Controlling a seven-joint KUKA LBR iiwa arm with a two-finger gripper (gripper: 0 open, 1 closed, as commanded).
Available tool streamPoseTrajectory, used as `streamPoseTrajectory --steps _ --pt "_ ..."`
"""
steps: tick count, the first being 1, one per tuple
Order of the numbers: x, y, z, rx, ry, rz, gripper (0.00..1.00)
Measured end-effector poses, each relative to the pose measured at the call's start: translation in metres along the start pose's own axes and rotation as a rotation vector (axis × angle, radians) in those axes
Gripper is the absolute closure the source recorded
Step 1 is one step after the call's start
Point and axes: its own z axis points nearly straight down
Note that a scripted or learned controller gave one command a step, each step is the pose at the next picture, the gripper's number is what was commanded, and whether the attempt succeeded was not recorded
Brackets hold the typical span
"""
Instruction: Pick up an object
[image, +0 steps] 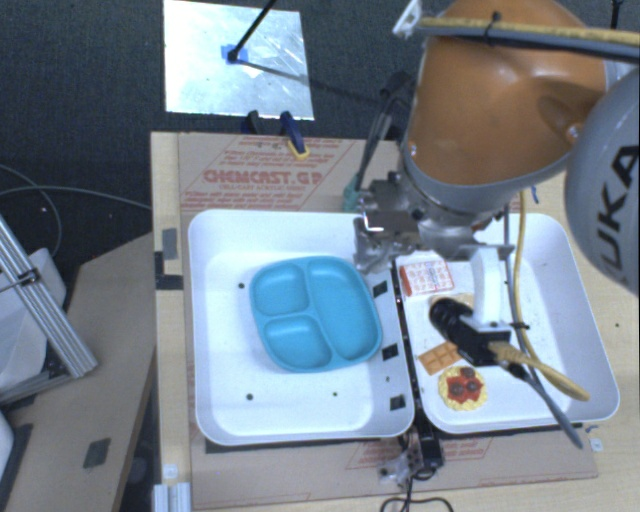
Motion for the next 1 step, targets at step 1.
streamPoseTrajectory --steps 1 --pt "-0.0045 0.0014 -0.011 -0.003 -0.001 0.004 1.0"
